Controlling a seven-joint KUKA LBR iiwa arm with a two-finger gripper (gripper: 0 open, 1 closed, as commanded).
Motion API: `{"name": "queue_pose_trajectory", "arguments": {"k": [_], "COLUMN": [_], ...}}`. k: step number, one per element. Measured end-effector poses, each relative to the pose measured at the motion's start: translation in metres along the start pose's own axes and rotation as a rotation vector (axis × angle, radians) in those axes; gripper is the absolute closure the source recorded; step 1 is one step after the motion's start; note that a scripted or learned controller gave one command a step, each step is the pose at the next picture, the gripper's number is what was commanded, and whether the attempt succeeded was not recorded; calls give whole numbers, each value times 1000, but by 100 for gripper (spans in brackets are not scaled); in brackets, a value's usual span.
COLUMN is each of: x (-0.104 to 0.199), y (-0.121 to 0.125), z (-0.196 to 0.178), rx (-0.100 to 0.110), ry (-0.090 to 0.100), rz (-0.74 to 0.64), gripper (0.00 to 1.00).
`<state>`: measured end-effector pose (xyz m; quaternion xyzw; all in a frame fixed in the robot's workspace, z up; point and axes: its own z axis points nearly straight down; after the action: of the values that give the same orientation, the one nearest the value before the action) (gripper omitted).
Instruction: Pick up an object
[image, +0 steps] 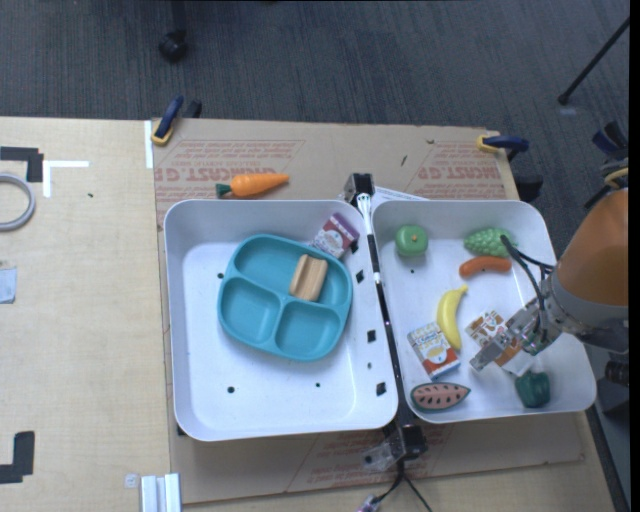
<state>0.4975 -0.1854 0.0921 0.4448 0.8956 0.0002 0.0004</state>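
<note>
**Arm low over right bin, grasp target not yet secured**

The grey arm with orange band enters from 3 o'clock. Its gripper (503, 345) sits low in the right white bin (455, 210), towards the bin's 4 o'clock corner. Whether the fingers are open or closed cannot be told; the tool end merges with a small printed orange-and-white packet (487, 328) just at its tip. No object is visibly clamped.

Right bin contents, by position about the bin centre:
- green round apple toy (411, 239), 11 o'clock
- green leafy vegetable toy (488, 241), 1 o'clock
- orange-red sausage-shaped toy (485, 266), just below the leafy one
- yellow plastic banana (452, 314), near centre
- small white carton with orange print (433, 349), 7 o'clock, touching or just beside the banana
- watermelon slice toy (441, 396), 6 o'clock
- dark green rounded toy (534, 389), 5 o'clock, near the bin wall

Left white bin (190, 330) holds a teal sectioned plate (262, 310) with a tan bread-like piece (308, 277) on it, and a small printed packet (335, 236) at the plate's 1 o'clock. An orange carrot toy (254, 184) lies on the cardboard surface outside the bins.

Judgement: the likely target is the printed packet at the tool tip. For a good grasp, centre the tool over the packet, align across its narrow side, descend fully to the bin floor before closing, then lift straight up. Risks: the flat packet slides away, or the nearby dark green toy gets nudged.
</note>
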Motion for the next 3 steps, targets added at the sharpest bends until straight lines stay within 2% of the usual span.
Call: {"name": "queue_pose_trajectory", "arguments": {"k": [1,2,3], "x": [56,114,113], "y": [18,62,63], "z": [0,-100,-110], "rx": [0,-1,-3], "ry": [1,-1,-4], "rz": [147,37,39], "gripper": [0,0,100]}}
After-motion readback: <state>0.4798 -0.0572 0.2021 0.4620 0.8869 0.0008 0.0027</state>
